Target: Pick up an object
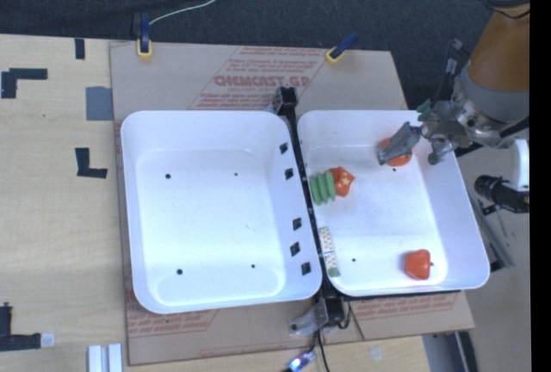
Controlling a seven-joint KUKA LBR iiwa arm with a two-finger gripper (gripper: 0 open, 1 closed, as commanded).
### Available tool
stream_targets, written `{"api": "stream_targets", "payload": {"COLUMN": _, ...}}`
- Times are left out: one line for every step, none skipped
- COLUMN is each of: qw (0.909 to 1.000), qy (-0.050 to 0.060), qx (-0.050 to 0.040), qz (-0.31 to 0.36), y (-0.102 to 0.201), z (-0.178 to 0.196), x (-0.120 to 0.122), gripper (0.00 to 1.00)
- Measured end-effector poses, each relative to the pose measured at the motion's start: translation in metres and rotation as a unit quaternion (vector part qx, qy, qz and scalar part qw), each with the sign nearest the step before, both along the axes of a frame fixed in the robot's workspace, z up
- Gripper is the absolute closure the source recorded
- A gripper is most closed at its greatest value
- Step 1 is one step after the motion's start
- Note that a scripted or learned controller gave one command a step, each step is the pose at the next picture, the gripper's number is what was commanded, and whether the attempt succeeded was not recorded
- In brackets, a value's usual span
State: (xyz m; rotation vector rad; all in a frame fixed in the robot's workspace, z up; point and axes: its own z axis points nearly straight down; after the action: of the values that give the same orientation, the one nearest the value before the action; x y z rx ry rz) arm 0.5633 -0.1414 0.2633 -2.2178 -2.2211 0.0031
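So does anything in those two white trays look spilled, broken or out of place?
Nothing looks spilled or broken. The right bin holds a green and orange toy near the divider, a red object in its near corner, and the gripper over something orange. The left bin sits square beside it.

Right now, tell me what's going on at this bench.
A grey KUKA arm reaches in from the right over the right-hand bin, with its gripper near the bin's upper right part. Something orange-red shows at its fingertips, but I cannot tell whether it is gripped. A green and orange toy lies by the divider between the bins, and a red object sits near the bin's lower right corner. The left-hand bin sits beside it.
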Motion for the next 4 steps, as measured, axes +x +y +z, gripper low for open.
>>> {"api": "stream_targets", "payload": {"qw": 1.0000, "qy": -0.009, "qx": -0.0015, "qz": 0.003, "y": 0.034, "z": 0.130, "x": 0.055, "gripper": 0.00}}
{"api": "stream_targets", "payload": {"qw": 1.0000, "qy": -0.008, "qx": -0.0034, "qz": -0.001, "y": -0.013, "z": 0.250, "x": 0.097, "gripper": 0.00}}
{"api": "stream_targets", "payload": {"qw": 1.0000, "qy": 0.000, "qx": -0.0018, "qz": 0.000, "y": -0.010, "z": 0.251, "x": 0.097, "gripper": 1.00}}
{"api": "stream_targets", "payload": {"qw": 1.0000, "qy": -0.002, "qx": 0.0002, "qz": 0.003, "y": 0.071, "z": 0.260, "x": 0.107, "gripper": 1.00}}
